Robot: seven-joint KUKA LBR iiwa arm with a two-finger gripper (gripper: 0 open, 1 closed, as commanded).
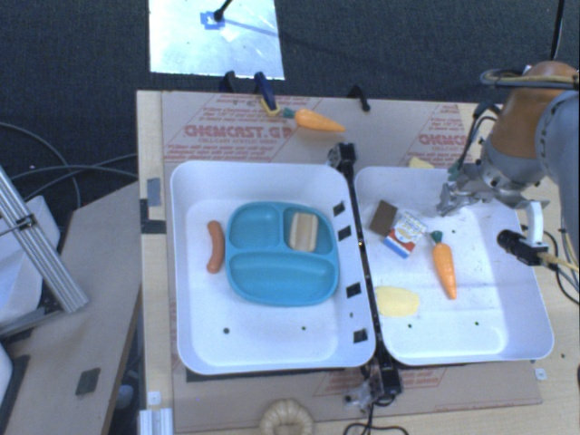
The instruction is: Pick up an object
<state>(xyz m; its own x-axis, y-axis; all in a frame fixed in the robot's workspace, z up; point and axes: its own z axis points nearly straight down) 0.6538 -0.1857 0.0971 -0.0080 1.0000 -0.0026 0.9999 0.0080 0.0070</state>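
The gripper (450, 199) hangs low over the far part of the right bin (507, 333), and at this size I cannot tell whether it is parted or closed, nor is anything visibly held in it. The task names no particular object, so the likeliest candidate, in my judgement, is whichever lies closest. Nearest is the small carton (403, 234), white with red and blue print, lying just left of and slightly nearer than the gripper, tilted, its long axis slanting from far-right to near-left. Touching its far-left corner is a brown block (383, 216). Just nearer than the gripper lies a toy carrot (443, 268), its long axis running almost straight near-to-far (with a slight lean), green top at the far end and tip at the near end. A grasp there would probably want the jaws closing across its width, left to right. A yellow piece (397, 301) rests further toward the near-left of the same bin. The left bin (208, 343) holds a blue divided plate (272, 275) and a sausage (215, 246), well apart from the gripper.
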